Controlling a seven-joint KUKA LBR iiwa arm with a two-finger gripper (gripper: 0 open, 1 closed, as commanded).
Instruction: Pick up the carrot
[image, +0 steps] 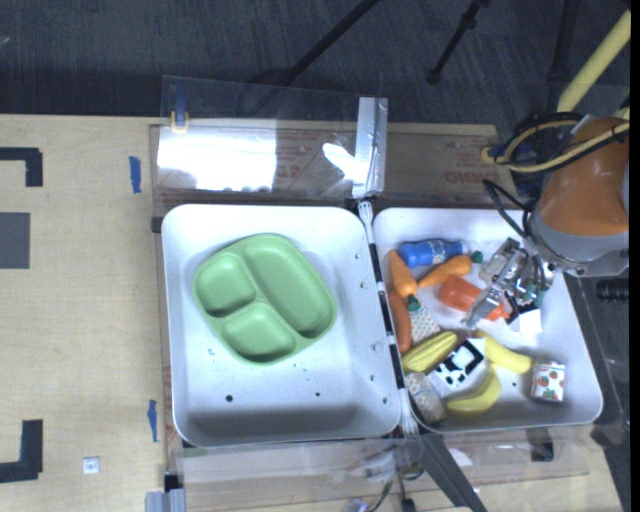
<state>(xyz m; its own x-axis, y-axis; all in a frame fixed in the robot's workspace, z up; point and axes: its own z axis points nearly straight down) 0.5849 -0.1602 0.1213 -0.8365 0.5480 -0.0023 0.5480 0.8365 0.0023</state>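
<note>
My gripper (497, 297) hangs over the right bin (585, 395); can't tell its state.

Carrot (402, 288) lies along that bin's left wall, thick end up, tip under the corn cob (429, 351). Best bet: shift left, come down on the bare upper half, straddle it crosswise, keep off the wall (tight there). Around it: blue bottle (432, 250), a second orange piece (445, 269), red cup (460, 292), bananas (485, 380), black-and-white die (459, 365), small printed box (547, 380). Left bin (185, 330) holds a green tray (262, 296), three compartments, nothing in them.
</note>
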